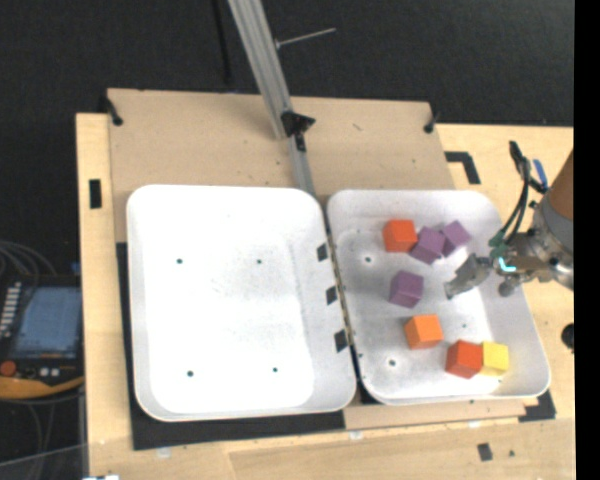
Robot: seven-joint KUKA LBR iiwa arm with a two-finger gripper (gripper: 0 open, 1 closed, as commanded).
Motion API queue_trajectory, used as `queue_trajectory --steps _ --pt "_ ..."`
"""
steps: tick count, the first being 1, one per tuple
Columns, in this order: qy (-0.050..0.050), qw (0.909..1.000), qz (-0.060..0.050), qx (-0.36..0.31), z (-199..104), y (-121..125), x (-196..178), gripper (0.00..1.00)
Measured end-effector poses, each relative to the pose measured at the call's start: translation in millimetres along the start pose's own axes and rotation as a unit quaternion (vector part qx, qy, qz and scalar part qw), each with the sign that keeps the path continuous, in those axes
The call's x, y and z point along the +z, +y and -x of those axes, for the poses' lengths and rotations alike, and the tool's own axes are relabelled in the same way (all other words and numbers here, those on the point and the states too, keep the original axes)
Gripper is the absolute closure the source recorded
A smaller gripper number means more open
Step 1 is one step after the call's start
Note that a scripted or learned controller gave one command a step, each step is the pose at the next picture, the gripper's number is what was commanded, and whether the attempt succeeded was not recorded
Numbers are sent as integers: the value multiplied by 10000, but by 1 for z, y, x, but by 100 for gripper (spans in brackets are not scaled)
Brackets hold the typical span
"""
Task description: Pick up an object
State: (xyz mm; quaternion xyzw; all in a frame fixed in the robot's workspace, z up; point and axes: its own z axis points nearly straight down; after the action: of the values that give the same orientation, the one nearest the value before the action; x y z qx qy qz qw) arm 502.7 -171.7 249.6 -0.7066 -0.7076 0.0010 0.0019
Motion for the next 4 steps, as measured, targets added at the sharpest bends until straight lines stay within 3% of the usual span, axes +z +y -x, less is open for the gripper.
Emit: queue_trajectory --steps 1,2,3,4 --pt "-9 10000 31 5 0 1 -3 0" --pt "-8 10000 -3 12 7 1 58 0" --pt "-13 10000 32 21 10 11 113 0" --pt "-12 10000 40 -2 11 12 131 0"
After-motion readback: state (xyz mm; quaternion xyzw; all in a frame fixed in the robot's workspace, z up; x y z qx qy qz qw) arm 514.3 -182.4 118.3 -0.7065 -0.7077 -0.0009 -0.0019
